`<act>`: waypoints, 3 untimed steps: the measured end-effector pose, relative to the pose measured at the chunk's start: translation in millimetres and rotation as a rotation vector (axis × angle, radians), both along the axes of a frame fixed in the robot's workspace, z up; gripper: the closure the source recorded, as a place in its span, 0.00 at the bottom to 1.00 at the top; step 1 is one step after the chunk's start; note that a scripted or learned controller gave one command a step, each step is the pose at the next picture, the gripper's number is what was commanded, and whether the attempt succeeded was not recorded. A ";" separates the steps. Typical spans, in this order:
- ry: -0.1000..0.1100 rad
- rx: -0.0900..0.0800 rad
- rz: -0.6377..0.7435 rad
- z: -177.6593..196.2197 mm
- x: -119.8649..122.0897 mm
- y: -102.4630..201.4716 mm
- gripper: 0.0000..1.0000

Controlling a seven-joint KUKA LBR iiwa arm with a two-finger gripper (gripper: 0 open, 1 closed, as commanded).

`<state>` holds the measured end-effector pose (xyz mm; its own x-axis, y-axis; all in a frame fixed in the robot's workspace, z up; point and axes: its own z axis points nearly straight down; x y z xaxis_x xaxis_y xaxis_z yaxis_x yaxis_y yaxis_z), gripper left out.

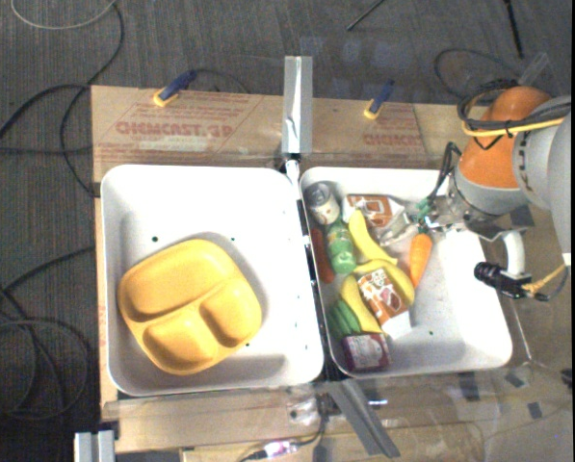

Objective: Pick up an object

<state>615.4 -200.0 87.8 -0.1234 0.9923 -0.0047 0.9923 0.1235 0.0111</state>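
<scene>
The arm (518, 152) reaches in over the right bin (480, 349), its gripper (424, 215) low at the bin's upper middle, just beside the top of a carrot (419, 258) and a crumpled clear wrapper (395, 221). Whether the gripper is parted or closed cannot be told from here — the tips are lost against the clutter.

The pickable things all lie heaped along the right bin's left side: a small jar with a grey lid (318, 200), a green pepper (342, 253), a banana (366, 241), a yellow snack packet (383, 292), a dark red pouch (364, 351). The left bin (152, 186) holds only a yellow divided tray (191, 304).

This looks like the reach-and-close stage of a grasp, nothing yet lifted. The next move likely calls for settling around one item — the carrot seems nearest — and closing squarely before rising, since the neighbours crowd close.
</scene>
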 end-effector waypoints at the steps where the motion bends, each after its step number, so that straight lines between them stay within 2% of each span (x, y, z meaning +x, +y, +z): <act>1: -0.002 0.001 0.002 9.0 1.5 0.9 1.00; 2: 0.015 0.003 -0.073 99.0 5.5 46.3 1.00; 3: 0.011 0.003 -0.131 6.2 -11.0 39.4 1.00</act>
<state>604.4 -160.6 94.0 0.0074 1.0000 -0.0006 1.0000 -0.0074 0.0002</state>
